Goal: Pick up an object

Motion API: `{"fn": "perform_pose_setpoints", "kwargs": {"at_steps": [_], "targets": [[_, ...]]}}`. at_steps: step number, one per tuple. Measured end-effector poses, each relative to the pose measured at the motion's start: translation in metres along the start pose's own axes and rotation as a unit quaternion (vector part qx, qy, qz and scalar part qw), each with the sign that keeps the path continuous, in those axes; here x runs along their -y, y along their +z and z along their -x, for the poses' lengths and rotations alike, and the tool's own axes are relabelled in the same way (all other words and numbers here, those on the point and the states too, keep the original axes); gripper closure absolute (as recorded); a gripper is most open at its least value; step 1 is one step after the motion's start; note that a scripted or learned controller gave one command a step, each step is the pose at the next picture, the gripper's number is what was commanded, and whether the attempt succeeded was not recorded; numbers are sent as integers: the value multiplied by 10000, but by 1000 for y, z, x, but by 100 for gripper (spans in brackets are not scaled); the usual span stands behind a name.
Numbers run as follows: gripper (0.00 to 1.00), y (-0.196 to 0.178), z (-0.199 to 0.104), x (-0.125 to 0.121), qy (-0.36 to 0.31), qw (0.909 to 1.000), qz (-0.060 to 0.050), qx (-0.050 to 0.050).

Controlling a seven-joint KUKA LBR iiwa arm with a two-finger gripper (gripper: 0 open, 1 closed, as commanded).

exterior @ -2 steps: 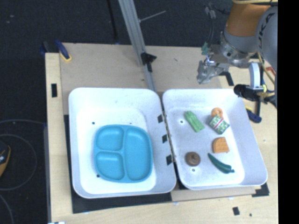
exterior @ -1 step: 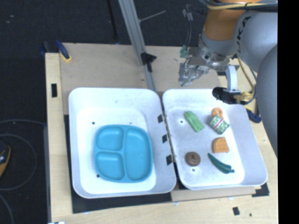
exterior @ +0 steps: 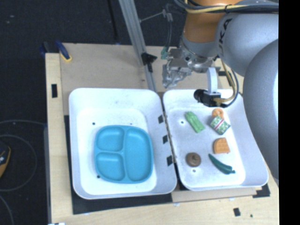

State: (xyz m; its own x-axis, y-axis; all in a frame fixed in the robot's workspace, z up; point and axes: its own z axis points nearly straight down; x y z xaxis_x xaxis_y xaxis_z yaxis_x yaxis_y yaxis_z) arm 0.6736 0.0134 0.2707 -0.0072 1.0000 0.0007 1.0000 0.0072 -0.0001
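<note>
Toy food lies scattered in the white bin (exterior: 243,171) on the side where the grey arm (exterior: 246,36) reaches in. A pale green oblong piece (exterior: 193,121) sits toward the far middle of that bin. A small green-and-white carton (exterior: 219,124) lies a little to its right. A small orange piece (exterior: 217,112) sits right against the carton's far side. Closer to the front edge lie three more pieces. An orange wedge (exterior: 221,146) is on the right, and a dark green pepper-like piece (exterior: 221,164) lies just in front of it. A round brown piece (exterior: 193,160) sits apart from both, off to the left.

The hand (exterior: 172,80) hangs below the arm's orange band (exterior: 206,8), out past the far rims of the bins. It is roughly in line with the seam where the two bins meet and over the pale wood of the tabletop (exterior: 103,64). It is well apart from every piece of toy food. From where I stand it looks small and blurred, and I cannot tell whether it is clenched or released.

The other white bin (exterior: 77,125) holds a blue divided plate (exterior: 124,153). The plate lies flat toward the bin's front half, with its compartments facing up. A grey metal rail (exterior: 133,27) slants up and away from the far end of the seam between the bins, just beside the hand.
</note>
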Motion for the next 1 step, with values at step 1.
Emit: {"fn": "perform_pose_setpoints", "kwargs": {"at_steps": [1], "targets": [[100,22,-51,4,8,10000,-6,6]]}}
